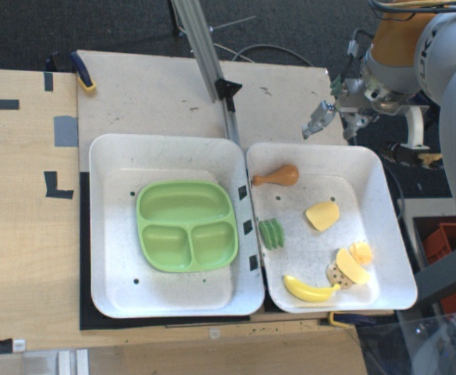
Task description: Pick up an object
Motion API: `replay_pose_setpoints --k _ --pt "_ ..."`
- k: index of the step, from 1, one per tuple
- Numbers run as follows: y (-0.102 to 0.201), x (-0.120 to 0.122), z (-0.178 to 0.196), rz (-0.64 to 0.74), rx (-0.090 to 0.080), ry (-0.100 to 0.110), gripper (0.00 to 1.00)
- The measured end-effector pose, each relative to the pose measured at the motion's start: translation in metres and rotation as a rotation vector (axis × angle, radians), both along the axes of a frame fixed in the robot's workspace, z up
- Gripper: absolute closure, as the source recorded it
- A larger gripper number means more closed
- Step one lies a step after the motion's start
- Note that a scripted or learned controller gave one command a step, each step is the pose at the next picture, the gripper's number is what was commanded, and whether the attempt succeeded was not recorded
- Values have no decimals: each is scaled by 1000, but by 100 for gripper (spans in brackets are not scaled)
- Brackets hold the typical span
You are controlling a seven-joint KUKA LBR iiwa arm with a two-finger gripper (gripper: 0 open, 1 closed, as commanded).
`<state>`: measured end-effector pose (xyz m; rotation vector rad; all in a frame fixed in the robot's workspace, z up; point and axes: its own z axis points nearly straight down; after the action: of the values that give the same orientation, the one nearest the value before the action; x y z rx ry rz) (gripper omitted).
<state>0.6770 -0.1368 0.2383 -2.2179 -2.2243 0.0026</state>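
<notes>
Hovering above right bin (384, 178) far rim: hand (333, 123), nothing held; finger opening unclear.

Right bin (384, 209): brown drumstick (276, 176) at eleven o'clock, yellow wedge (322, 216) centre, green piece (272, 233) at nine, banana (311, 289) at six.

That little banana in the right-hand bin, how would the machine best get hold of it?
Probably across the middle of the banana, coming straight down from above. It lies flat on the floor of the right bin, long and narrow, so the pincer would close across its short width. Its right tip touches other yellow pieces, so the free left half looks safer.
</notes>
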Motion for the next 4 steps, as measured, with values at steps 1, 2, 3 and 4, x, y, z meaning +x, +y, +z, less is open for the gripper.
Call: replay_pose_setpoints --k 1,2,3,4 --pt "0 0 0 0 -1 0 0" --pt "-3 3 -45 -1 0 3 0" --pt "0 -6 -106 -1 1 7 0" --pt "0 -8 -152 -1 0 8 0"
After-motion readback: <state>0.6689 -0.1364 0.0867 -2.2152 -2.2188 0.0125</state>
